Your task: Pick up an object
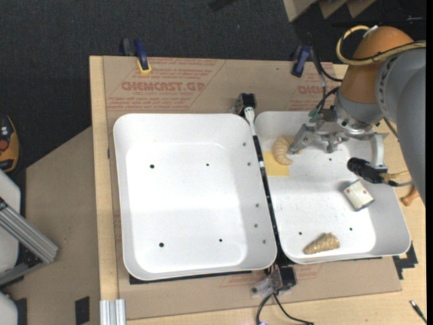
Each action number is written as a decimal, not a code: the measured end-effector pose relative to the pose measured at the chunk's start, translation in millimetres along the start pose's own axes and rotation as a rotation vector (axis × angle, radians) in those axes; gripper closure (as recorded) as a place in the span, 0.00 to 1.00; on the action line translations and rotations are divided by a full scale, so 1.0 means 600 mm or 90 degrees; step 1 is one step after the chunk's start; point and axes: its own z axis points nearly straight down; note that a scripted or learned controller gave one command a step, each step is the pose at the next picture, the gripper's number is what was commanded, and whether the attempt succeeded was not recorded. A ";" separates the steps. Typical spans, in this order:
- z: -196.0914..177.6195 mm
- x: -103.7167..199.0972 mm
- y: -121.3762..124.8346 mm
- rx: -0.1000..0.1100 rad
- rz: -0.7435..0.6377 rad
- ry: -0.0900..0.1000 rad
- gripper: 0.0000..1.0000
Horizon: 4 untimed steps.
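Where the arm (399, 80) reaches in over the far side of the right bin (379, 239), the gripper (313, 145) sits low above the bin floor, towards that bin's far left corner. Its fingers (296, 143) stand spread apart and nothing is seen between them. The tan crescent (282, 149) lies on the floor of the right bin near the wall shared with the left bin (128, 181), at the far end of that wall. It lies just to the left of the gripper as the camera sees it, outside the span of the jaws, with the nearer finger close beside its upper end; whether the two touch cannot be told. A flat yellow square (277, 167) lies in the right bin against the same shared wall, partly under the near end of the crescent. A small white block (358, 195) lies in the right half of the right bin, well apart from the gripper and nearer the camera. A tan cone (321, 244) lies on its side close to the near wall of the right bin, well apart from the gripper and from every other item.
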 end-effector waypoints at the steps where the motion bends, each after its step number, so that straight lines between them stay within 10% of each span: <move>1: -0.001 -0.004 0.001 0.000 -0.002 0.001 0.00; 2: -0.187 0.151 0.010 -0.027 -0.006 -0.001 0.00; 3: -0.468 0.195 0.000 -0.032 -0.004 -0.002 0.00; 4: -0.466 0.192 -0.002 -0.022 -0.001 -0.003 1.00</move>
